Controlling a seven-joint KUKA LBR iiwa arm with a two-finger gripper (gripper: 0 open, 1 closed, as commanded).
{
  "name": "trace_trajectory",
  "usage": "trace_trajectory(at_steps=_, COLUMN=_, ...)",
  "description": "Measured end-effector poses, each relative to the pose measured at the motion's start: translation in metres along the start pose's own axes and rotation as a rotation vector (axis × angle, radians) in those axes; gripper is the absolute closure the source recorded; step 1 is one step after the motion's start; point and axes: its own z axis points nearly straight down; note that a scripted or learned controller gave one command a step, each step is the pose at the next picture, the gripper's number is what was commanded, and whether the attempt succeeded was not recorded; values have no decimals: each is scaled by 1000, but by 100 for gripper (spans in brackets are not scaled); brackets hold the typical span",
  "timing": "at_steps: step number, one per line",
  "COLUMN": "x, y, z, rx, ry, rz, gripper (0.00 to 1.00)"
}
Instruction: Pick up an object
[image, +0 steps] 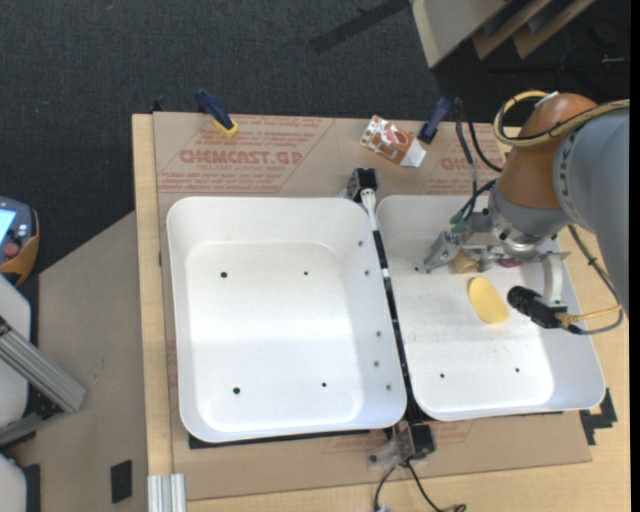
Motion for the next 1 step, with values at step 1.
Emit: trace_trajectory(at_steps=1, x=-56, y=13, z=-43, rx=-4, ry=-1, rz=6, gripper=0)
